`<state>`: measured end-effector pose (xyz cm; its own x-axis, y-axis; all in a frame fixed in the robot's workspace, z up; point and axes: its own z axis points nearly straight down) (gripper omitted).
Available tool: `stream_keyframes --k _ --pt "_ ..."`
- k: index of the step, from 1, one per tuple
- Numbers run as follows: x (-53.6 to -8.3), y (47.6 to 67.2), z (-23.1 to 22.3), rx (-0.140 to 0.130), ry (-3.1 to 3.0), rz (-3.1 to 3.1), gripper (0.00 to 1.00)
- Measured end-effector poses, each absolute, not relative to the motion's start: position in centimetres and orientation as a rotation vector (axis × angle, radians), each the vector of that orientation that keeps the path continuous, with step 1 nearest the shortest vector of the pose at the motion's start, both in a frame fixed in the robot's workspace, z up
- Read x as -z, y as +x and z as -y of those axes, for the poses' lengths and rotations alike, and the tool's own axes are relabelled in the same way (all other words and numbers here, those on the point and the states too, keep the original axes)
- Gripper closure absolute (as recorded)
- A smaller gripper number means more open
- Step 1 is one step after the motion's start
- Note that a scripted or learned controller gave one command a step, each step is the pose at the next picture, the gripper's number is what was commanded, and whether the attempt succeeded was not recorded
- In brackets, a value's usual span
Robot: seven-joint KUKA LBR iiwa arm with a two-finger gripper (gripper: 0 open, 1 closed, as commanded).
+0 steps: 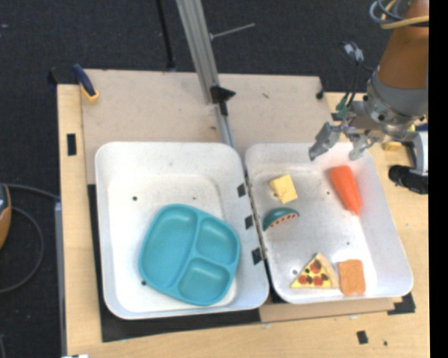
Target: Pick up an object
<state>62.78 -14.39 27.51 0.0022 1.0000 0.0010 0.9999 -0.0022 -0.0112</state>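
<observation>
Item: orange carrot [346, 188], lying at right bin's [388, 233] upper right, free | Gripper [337, 145]: just above-left of carrot, fingers spread, nothing held | Step: approach, judged | Next: centre over carrot, descend, close | Neighbours: yellow block [284, 189], pizza slice [314, 273].

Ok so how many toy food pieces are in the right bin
5: yellow cheese upper left, teal slice below it, orange carrot upper right, pizza slice and orange cracker at the front. None looks hidden.
</observation>
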Motion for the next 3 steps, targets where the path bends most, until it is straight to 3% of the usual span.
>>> stream_keyframes --k 1,3 --pt "-28.3 63.0 14.4 0.002 -2.223 2.221 0.00" --pt "-16.9 62.3 14.0 -0.004 -2.219 2.221 0.00"
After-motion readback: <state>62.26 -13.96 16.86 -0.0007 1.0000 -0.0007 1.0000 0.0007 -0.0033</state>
